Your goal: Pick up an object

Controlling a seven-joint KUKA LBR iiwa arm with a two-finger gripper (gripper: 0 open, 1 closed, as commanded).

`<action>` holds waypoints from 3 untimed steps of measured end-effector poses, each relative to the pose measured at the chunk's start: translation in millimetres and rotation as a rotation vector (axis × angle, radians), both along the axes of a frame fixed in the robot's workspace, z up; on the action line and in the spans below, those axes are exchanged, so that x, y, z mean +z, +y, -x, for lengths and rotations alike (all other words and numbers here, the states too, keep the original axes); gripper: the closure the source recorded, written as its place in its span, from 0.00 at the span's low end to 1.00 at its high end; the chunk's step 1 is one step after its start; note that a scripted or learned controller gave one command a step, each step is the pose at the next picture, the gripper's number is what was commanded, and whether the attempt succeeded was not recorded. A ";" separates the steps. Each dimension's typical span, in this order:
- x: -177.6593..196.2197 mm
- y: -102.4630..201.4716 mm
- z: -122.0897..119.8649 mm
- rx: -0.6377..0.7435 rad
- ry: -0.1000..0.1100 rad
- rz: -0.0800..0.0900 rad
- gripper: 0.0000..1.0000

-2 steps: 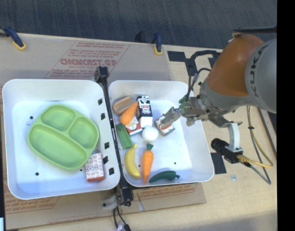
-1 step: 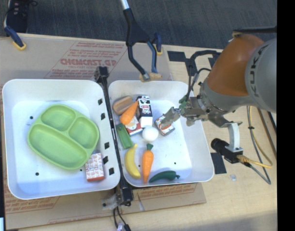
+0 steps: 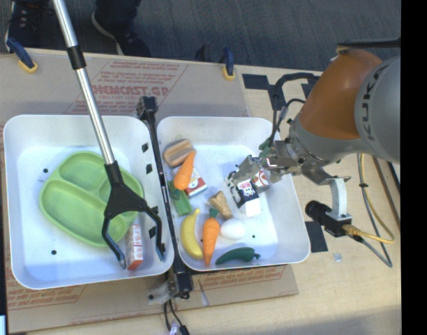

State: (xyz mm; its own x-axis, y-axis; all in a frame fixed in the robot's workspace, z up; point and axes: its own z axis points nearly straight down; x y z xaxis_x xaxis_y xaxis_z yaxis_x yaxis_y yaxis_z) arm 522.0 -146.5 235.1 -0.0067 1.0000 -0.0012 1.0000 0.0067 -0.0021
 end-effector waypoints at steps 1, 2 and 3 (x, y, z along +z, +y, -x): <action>-125.0 -53.3 -21.3 0.002 -0.016 0.006 0.00; -113.5 -51.8 -23.0 0.008 -0.018 0.005 1.00; -22.8 -3.7 30.5 0.000 -0.002 -0.002 1.00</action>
